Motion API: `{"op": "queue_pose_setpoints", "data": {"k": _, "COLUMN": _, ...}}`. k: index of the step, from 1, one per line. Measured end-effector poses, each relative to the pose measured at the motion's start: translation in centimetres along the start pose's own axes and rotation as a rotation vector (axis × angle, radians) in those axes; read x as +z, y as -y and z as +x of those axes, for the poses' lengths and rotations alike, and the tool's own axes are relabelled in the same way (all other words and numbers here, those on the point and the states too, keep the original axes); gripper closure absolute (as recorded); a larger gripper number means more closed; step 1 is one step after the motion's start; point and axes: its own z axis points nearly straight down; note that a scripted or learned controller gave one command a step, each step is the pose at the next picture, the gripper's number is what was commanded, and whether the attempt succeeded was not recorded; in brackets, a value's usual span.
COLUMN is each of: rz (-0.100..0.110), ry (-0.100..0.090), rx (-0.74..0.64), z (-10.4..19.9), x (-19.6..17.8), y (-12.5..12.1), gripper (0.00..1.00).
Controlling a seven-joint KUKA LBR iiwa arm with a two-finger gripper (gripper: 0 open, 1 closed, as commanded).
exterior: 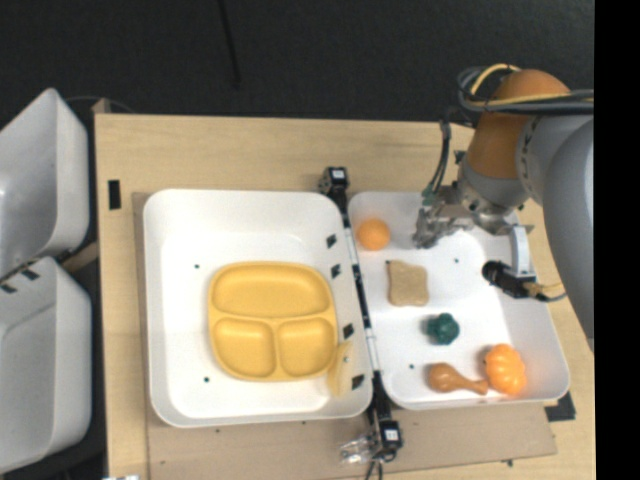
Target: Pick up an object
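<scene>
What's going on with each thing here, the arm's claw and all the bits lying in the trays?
gripper: low over right bin's far end, holding nothing visible.
orange ball: loose, right bin.
tan slab: lying flat.
green lump: loose.
drumstick: on its side.
pumpkin: beside drumstick.
yellow divided plate: flat in left bin, compartments bare.

My bench [120, 148] is pale wood. On it the left bin [160, 298] and the right bin [400, 353] sit side by side, joined by black clips [352, 268]. At nine o'clock, off the bench's edge, stand two white rounded casings [35, 178].
</scene>
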Motion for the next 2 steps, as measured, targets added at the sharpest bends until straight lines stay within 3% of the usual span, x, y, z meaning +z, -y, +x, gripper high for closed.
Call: {"op": "queue_pose_setpoints", "data": {"k": 2, "rz": -0.003, "ry": -0.002, "rx": 0.002, "z": -1.1, "x": -11.3, "y": 0.2, "gripper": 1.00}}
